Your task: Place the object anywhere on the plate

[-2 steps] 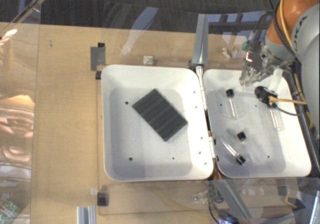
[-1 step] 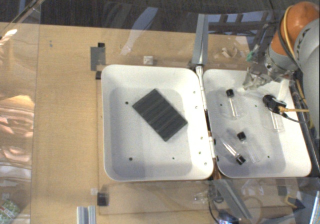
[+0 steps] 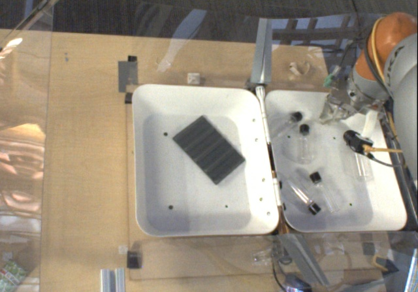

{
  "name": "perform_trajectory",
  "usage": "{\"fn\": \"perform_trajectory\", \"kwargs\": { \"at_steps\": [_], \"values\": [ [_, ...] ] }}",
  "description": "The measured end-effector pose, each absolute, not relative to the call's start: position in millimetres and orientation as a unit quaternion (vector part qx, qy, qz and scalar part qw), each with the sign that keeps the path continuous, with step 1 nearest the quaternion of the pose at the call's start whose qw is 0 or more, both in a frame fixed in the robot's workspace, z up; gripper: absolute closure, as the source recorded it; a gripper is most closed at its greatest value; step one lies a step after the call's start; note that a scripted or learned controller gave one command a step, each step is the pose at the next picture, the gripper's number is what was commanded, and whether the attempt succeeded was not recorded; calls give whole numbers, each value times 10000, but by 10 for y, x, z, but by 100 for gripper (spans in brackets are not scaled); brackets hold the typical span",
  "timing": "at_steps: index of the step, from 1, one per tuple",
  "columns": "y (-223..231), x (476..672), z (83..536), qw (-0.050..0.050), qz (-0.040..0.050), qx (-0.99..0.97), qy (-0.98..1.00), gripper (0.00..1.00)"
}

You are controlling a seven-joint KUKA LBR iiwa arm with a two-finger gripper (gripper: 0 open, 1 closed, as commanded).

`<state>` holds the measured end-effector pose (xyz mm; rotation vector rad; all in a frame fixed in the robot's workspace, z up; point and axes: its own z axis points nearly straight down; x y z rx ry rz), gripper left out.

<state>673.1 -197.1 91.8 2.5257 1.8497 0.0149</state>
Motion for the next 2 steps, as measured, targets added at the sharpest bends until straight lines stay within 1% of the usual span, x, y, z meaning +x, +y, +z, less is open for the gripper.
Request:
{"fn": "perform_trajectory", "kwargs": {
  "at_steps": [1, 2],
  "values": [
    [-1976, 6732, 920, 49, 54, 8239, 5667, 100],
    [-1963, 6749, 1040, 67, 66, 8223, 5689, 100]
  ]
}}
